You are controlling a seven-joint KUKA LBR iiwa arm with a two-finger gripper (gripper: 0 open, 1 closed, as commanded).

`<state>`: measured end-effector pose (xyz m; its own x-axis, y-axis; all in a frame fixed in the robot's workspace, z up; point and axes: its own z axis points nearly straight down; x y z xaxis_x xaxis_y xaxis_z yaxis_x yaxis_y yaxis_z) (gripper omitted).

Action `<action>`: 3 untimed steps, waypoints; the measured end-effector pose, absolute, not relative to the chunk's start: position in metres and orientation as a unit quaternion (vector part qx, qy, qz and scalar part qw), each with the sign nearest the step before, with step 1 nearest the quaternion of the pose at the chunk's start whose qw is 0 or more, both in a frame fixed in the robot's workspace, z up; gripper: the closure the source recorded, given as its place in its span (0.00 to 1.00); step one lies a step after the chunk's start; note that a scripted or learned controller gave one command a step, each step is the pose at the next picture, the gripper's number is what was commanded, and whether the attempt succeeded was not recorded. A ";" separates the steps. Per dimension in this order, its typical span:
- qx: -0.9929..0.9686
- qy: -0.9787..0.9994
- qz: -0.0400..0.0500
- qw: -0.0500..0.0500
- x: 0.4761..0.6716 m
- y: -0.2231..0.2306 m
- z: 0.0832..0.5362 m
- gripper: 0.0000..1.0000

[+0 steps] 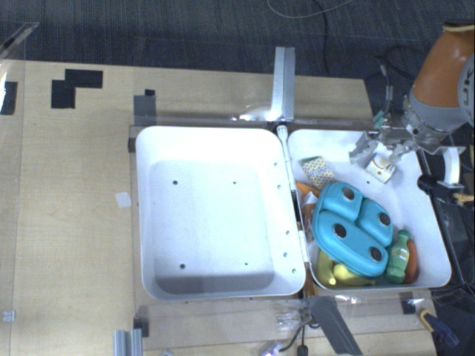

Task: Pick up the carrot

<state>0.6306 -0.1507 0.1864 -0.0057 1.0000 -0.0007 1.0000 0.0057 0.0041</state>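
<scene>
Two white bins sit side by side on the bench [67, 199], parted by a thin metal divider. The left bin [215, 213] is the larger white area, its floor bare but for a few small dark dots. The right bin [430, 221] holds a heap of toys against its left and lower sides. The arm [445, 73] enters from the right, its orange band above a grey wrist, over the bin's upper right corner. The biggest thing in the heap is a blue tray [352, 228] with round holes, lying tilted across the middle of the bin. Under its lower edge a yellow toy [338, 271] peeks out, and at its lower right lies a green bottle [399, 254] with something orange-red just beside it. The gripper [382, 160] hangs over the bin's upper part, above and right of the tray; whether it is spread or closed I cannot tell, and nothing shows between its tips. A patterned packet [318, 171] lies near the divider, above the tray. The carrot [306, 191] is a small orange piece wedged by the divider, between packet and tray, well apart from the gripper.
</scene>
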 end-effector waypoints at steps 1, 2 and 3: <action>0.683 0.731 0.001 0.003 0.593 -0.193 0.121 0.00; 0.754 0.656 0.007 0.008 0.566 -0.205 0.104 0.00; 0.854 0.520 0.005 0.007 0.491 -0.181 0.107 0.00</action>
<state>0.4910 -0.1814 0.1066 0.4583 0.8888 0.0011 0.8887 -0.4582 0.0177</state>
